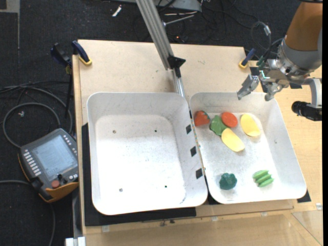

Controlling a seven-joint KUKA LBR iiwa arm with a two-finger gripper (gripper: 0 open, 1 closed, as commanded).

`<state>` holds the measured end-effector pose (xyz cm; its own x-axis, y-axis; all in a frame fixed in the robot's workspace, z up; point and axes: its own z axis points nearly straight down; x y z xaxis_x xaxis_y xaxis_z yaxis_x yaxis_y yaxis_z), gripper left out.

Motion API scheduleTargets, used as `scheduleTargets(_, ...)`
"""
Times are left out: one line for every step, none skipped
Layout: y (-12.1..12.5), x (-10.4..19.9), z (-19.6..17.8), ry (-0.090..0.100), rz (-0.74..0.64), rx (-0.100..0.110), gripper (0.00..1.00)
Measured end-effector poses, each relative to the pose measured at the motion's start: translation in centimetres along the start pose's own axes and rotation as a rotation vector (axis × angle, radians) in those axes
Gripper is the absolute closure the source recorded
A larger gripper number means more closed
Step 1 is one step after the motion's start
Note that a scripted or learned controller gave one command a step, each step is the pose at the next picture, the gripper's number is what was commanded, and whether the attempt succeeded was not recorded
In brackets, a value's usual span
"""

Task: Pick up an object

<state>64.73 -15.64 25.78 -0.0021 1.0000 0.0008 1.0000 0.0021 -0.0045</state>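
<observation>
The right bin [287, 152] holds several small toy foods. A red piece [201, 118] lies by the divider, with a green piece [217, 125] and an orange-red piece [229, 120] beside it. Two yellow pieces lie mid-bin, one [250, 125] further back and one [232, 140] nearer. A dark green broccoli-like piece [227, 181] and a light green ridged piece [263, 178] sit near the front. My gripper [258, 89] hangs open above the bin's back edge, fingers spread, nothing between them, behind and right of the pile.
The left bin [136, 152] stands beside the right one. A slanted metal pole [156, 29] crosses the back of the bench down to the bins' divider. Clamps [82, 53] sit at the bench's back corners. A teach pendant [51, 160] lies on the floor at left.
</observation>
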Motion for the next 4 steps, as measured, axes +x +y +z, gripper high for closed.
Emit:
scheduleTargets(0.1, 0.0, -0.3, -0.002, -0.002, -0.004, 0.00)
scheduleTargets(-0.3, 0.9, 4.6, 0.000, -0.001, 0.000, 0.00)
scheduleTargets(-0.2, 1.4, 9.0, 0.000, -0.002, 0.000, 0.00)
scheduleTargets(0.3, 2.1, 13.7, 0.000, -0.002, -0.001, 0.00)
